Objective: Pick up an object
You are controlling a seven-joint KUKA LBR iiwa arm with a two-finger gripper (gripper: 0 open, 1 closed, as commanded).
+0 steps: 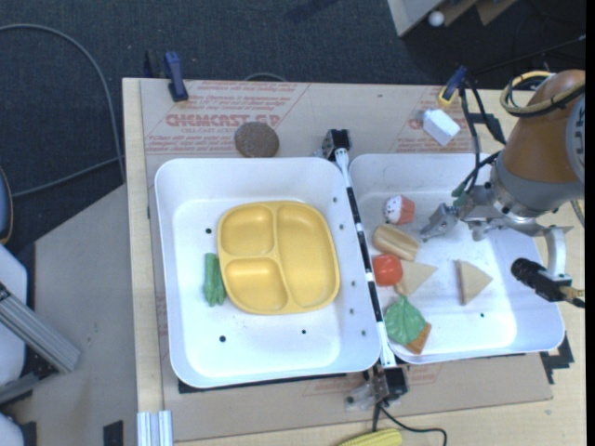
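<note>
My end effector [444, 221] hovers over the right bin [530, 337], its state indeterminate and nothing visibly gripped. Beneath it lie smooth rounded food pieces: a bread roll [396, 242], a red tomato [387, 269] and two tan wedges [474, 280]. The bin's right half offers open floor. The left bin [186, 249] holds a glossy yellow divided plate [277, 255].

My rounded orange-and-grey metal arm [544, 151] carries black cables along its side and ends in my grey metal two-finger tool [444, 221].
</note>
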